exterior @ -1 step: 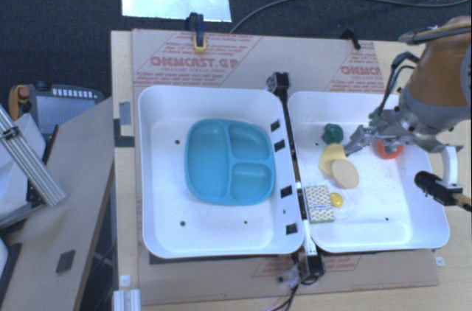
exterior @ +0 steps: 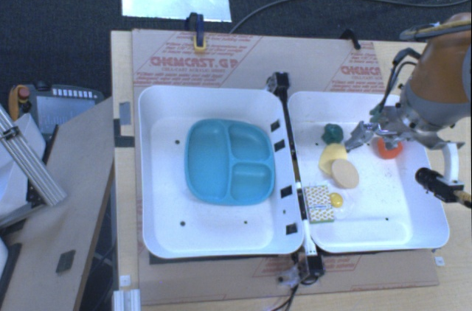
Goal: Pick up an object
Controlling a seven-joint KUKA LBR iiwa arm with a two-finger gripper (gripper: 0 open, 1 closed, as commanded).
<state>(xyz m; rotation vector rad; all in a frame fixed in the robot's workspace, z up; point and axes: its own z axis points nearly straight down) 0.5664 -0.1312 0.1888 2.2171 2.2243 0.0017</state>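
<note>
The right bin holds several small items. A dark green piece lies near its far left. Just below it sit a yellow piece and a tan round piece, touching each other. A patterned square pad and a small yellow ball lie by the bin's left wall. An orange piece is partly covered by the arm. My gripper hangs low over the bin, between the green piece and the orange one, slightly above the yellow piece.
The left bin holds a blue divided plate. A black clip strip runs along the divider between the bins. The arm's grey and orange body covers the right bin's far right corner.
</note>
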